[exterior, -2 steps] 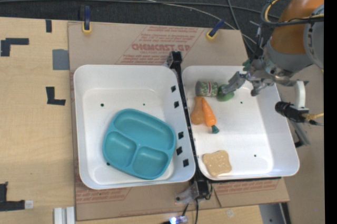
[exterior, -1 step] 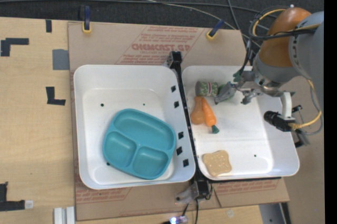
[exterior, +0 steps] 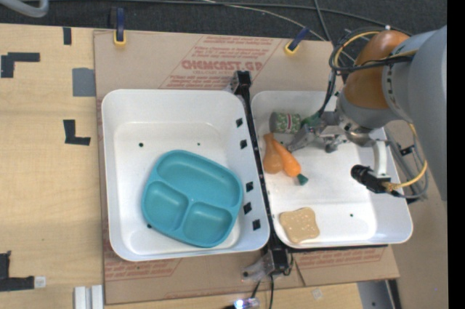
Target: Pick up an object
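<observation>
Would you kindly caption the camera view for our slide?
Gripper beside a can and toy carrot; teal tray in left bin.

arm [exterior: 425, 82] cut off at right edge, tool [exterior: 314, 131] fingers too small to tell

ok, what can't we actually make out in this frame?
- Gripper: too small and cluttered in the camera view to tell its state or whether it touches the green can.
- Green can: label unreadable, too small.
- Right bin: far right part covered by the arm.
- Carrot: contact with the bin wall unclear.
</observation>
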Motion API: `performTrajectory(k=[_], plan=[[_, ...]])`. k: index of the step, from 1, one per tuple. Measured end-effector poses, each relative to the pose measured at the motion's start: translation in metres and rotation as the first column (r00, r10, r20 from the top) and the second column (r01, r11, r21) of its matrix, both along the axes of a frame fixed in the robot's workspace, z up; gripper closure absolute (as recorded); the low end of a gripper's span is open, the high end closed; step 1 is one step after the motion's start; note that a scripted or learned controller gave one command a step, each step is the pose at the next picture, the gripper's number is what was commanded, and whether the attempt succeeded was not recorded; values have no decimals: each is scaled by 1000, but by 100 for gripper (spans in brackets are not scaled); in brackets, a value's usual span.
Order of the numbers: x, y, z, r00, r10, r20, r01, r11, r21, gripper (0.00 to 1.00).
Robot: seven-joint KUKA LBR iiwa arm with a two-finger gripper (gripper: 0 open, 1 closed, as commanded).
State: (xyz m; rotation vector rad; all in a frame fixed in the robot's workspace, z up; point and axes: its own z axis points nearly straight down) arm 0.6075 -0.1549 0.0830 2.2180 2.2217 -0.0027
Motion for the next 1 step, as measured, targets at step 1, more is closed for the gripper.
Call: performTrajectory(k=[1], plan=[[1,0,14,1000,0,3,0,1000,0,100]])
